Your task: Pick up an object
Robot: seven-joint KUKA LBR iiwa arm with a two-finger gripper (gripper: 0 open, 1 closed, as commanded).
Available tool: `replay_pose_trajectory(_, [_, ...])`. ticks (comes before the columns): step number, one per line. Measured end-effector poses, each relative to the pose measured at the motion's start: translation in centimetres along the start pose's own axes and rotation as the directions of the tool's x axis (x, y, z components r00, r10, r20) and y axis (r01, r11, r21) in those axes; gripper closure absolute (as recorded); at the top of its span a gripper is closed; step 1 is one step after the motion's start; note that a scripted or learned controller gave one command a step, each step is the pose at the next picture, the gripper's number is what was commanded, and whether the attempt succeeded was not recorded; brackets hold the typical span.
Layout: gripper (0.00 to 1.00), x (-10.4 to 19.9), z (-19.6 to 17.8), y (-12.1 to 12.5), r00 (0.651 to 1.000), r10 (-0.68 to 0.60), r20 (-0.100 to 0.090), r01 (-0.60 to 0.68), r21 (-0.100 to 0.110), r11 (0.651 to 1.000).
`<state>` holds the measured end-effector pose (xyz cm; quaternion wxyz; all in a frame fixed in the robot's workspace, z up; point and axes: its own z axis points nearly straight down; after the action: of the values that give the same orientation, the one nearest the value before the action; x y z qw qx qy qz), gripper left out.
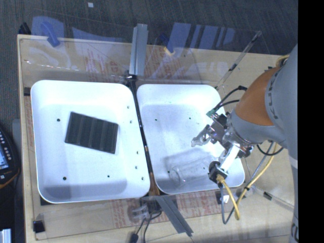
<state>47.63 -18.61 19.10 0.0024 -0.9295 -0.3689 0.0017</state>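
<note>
A dark, ribbed rectangular slab (pixel 92 132) lies flat in the left bin (pixel 45 97), slightly turned. In the right bin (pixel 167 97) a clear plastic cup-like object (pixel 186 166) lies on its side near the front wall, hard to make out against the white. My gripper (pixel 203 137) hangs over the right half of the right bin, just above and to the right of the clear object. Nothing is visibly held in it.
The grey arm with its orange band (pixel 255 105) covers the right bin's right edge. Black and yellow cables (pixel 230 194) loop down past the bin's front right corner. A metal divider bar (pixel 137 49) stands behind the bins.
</note>
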Motion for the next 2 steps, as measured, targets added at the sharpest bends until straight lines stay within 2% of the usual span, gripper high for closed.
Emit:
replay_pose_trajectory(1, [0.00, 4.22, 0.03, -3.72, 0.922, 0.388, -0.003, -0.388, -0.002, 0.922])
replay_pose_trajectory(2, [0.00, 4.21, 0.03, -3.72, 0.922, 0.388, -0.003, -0.388, -0.002, 0.922])
